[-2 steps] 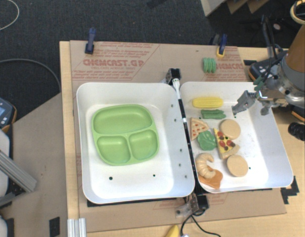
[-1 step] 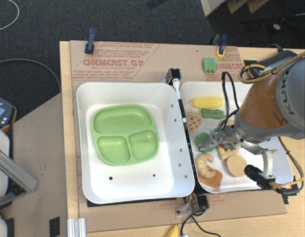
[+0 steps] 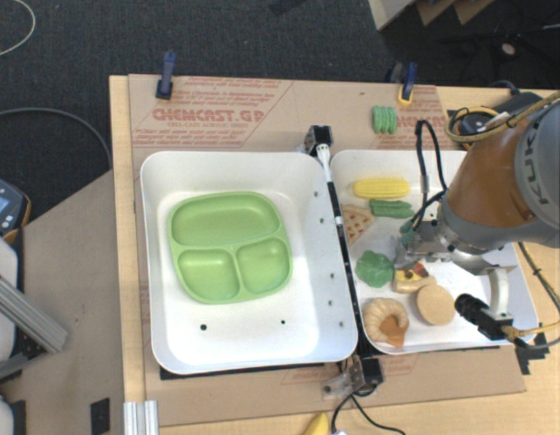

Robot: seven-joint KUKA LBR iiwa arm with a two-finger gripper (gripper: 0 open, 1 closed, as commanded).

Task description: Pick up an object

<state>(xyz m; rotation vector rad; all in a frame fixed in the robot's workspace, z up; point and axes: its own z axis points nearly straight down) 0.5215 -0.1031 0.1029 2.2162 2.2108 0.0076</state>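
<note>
Tool (image 3: 414, 259): low over the middle of the right bin (image 3: 525, 320), reached in from the right; how far it is open cannot be told, and no item is seen in its grip.
Arm (image 3: 497, 198): grey with an orange band, lying across the right bin's far right part.
Nearest items: a small cake with red topping (image 3: 408, 280) just below the tool, and a leafy green piece (image 3: 374, 268) just to its left.
Round bun (image 3: 435, 304): on the bin floor, near the tool on its lower right.
Doughnut (image 3: 387, 321): at the bin's near edge, below the leafy piece.
Pizza slice (image 3: 354, 222): against the left wall of the right bin.
Corn cob (image 3: 381, 188): at the far end, with a green pod (image 3: 391, 209) just beside it.
Left bin (image 3: 162, 270): holds a green divided plate (image 3: 230, 246).
Desk (image 3: 207, 111): a small green ridged item (image 3: 384, 120) lies on it beyond the right bin.
</note>
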